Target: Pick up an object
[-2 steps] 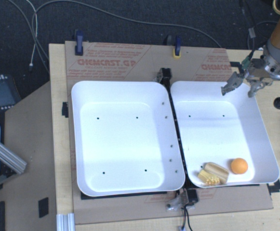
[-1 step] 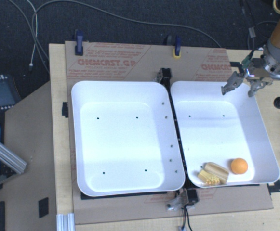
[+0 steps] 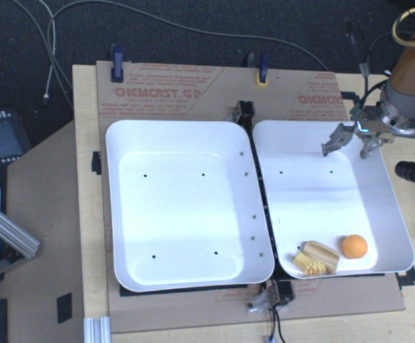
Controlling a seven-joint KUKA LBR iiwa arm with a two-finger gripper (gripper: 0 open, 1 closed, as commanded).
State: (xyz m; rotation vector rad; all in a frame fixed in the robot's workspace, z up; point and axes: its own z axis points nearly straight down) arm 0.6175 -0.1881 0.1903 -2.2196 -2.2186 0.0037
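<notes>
You have two shallow white plastic bins side by side on the desk [image 3: 86, 191], which is topped by a brown cardboard sheet with red printing. The left white bin [image 3: 186, 138] shows only its bare floor with a few small dark dots. The right white bin [image 3: 321, 199] carries two things, both down at its 6 o'clock end, close to the front rim.

The first is a small round orange ball [image 3: 354, 246], sitting toward the bin's 5 o'clock corner. Being round, it has no long axis to speak of. Just beside it, at its 9 o'clock, lies a pale tan and yellow oblong object [image 3: 316, 257] that looks like a bread roll or corn cob; you cannot tell which at this size. Its long axis runs roughly from 10 o'clock to 4 o'clock, with the yellow, bumpy part toward the front rim and the smoother tan part behind it. The two things are near each other but a thin gap of white shows between them.

The gripper [image 3: 350, 140] hangs over the right bin's 1 o'clock corner, well apart from both things. Its two grey fingers are spread wide, one pointing toward 8 o'clock and the other down toward 6 o'clock, with nothing between them.
</notes>
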